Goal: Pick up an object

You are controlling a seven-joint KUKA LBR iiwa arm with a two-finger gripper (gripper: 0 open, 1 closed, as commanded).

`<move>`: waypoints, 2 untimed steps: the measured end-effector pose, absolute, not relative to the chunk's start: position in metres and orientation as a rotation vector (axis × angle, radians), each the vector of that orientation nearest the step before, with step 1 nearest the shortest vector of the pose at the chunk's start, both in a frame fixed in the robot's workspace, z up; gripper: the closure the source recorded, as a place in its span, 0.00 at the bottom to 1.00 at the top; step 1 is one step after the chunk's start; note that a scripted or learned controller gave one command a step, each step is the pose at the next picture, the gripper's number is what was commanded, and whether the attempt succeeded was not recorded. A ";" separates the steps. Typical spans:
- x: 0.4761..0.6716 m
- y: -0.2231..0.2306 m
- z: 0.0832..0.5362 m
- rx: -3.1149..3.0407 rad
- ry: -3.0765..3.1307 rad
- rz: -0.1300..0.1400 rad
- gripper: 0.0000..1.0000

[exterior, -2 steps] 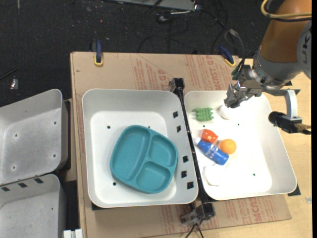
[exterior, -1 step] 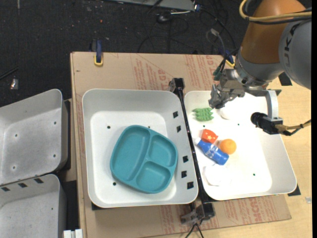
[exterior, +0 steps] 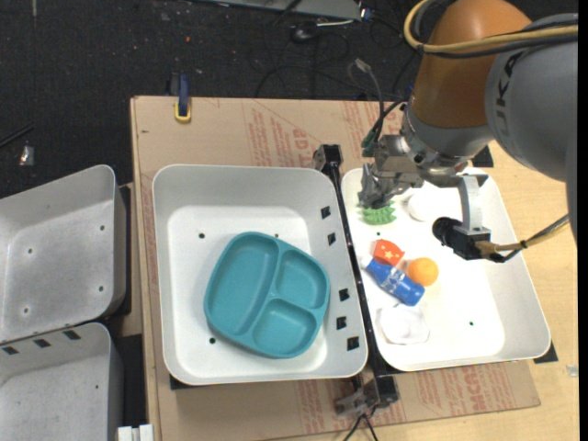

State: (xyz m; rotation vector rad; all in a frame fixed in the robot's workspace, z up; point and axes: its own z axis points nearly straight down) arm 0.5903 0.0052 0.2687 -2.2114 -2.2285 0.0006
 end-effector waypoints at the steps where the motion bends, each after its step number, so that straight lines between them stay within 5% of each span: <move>1: 0.581 0.054 0.266 -2.211 -2.228 0.001 1.00; 2: 0.571 0.095 0.246 -2.212 -2.227 0.003 1.00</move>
